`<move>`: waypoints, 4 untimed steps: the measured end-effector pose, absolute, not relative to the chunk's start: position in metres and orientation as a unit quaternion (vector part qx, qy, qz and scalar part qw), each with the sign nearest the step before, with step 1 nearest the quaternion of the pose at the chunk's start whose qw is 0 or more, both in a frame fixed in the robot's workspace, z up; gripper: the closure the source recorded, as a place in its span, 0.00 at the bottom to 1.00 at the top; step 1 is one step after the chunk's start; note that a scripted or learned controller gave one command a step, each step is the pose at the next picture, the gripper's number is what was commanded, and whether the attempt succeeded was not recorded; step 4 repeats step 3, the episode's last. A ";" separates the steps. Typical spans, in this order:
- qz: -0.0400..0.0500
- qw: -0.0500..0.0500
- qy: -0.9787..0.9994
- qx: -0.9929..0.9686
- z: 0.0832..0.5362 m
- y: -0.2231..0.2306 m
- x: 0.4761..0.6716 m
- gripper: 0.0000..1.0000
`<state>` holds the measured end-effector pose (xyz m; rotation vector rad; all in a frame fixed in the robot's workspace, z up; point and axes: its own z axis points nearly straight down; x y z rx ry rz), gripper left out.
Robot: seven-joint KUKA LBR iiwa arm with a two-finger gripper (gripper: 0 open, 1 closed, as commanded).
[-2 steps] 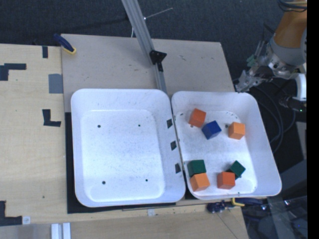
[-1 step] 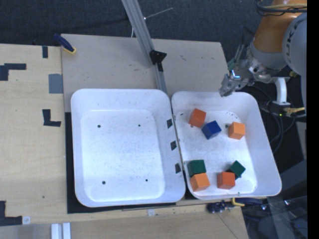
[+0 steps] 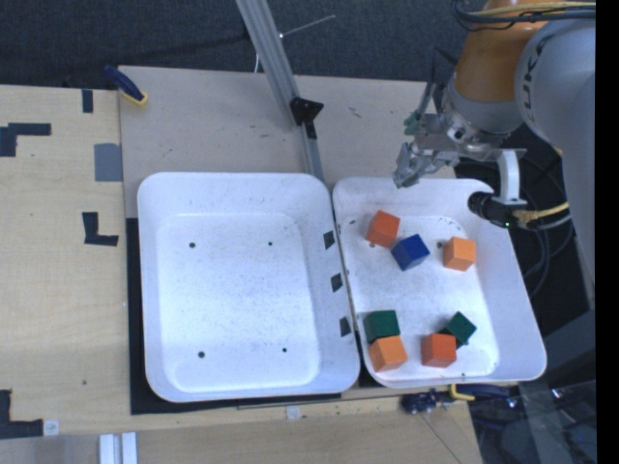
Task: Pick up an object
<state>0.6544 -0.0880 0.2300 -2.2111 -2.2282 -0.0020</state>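
Several small blocks lie in the right bin (image 3: 503, 288). An orange block (image 3: 383, 228) and a blue block (image 3: 410, 251) sit near its far left, with a lighter orange block (image 3: 459, 253) to their right. Along the near side are a dark green block (image 3: 381, 324), an orange block (image 3: 388, 352), a red-orange block (image 3: 438, 349) and another dark green block (image 3: 460, 328). My gripper (image 3: 410, 170) hangs above the bin's far rim, a little beyond the orange block, with nothing seen between its fingers.
The left bin (image 3: 232, 288) lies beside the right one. A slanted metal pole (image 3: 276, 61) with a black clamp crosses the bench behind the bins. Cables and a black fitting (image 3: 488, 206) sit at the right bin's far right edge.
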 end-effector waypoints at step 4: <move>0.000 0.002 -0.710 -0.704 0.244 0.078 0.627 1.00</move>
